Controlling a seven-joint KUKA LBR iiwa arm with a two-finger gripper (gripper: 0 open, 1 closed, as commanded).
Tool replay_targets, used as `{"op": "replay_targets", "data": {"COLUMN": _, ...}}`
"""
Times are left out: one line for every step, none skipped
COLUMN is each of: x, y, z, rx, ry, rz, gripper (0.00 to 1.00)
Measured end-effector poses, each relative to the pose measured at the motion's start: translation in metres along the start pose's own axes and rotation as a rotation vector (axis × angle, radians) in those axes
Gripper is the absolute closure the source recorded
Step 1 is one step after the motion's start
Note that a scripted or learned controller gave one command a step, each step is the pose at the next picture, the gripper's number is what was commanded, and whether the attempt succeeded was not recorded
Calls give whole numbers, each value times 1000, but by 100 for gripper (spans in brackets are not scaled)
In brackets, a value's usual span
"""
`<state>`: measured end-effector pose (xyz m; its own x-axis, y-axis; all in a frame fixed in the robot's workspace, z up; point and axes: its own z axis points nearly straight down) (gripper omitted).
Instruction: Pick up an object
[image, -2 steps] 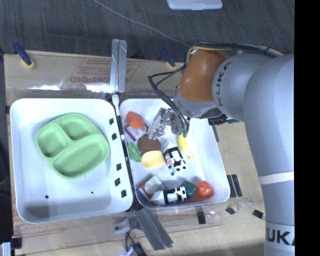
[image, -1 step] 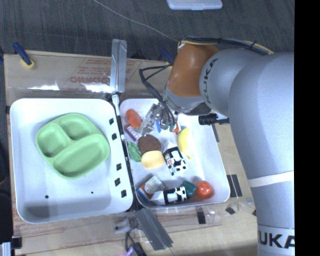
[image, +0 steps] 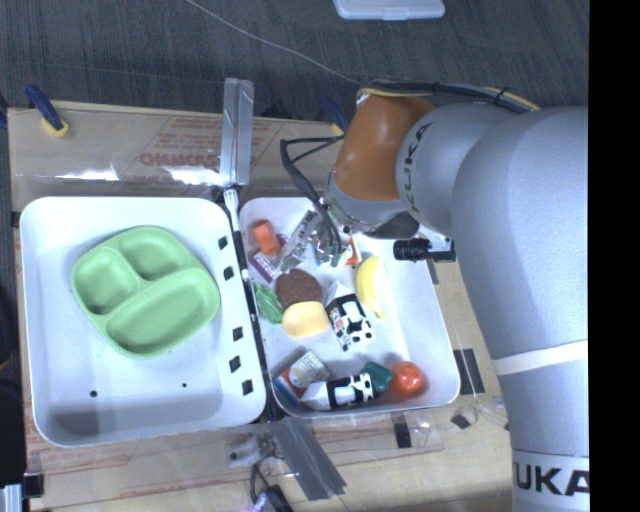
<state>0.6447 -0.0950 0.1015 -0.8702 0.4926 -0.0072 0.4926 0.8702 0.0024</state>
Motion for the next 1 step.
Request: {"op": "replay_targets", "data": {"x": -27, "y": -96, "z": 6, "rx": 4, "ry": 1, "rz": -94, "gripper": 100}}
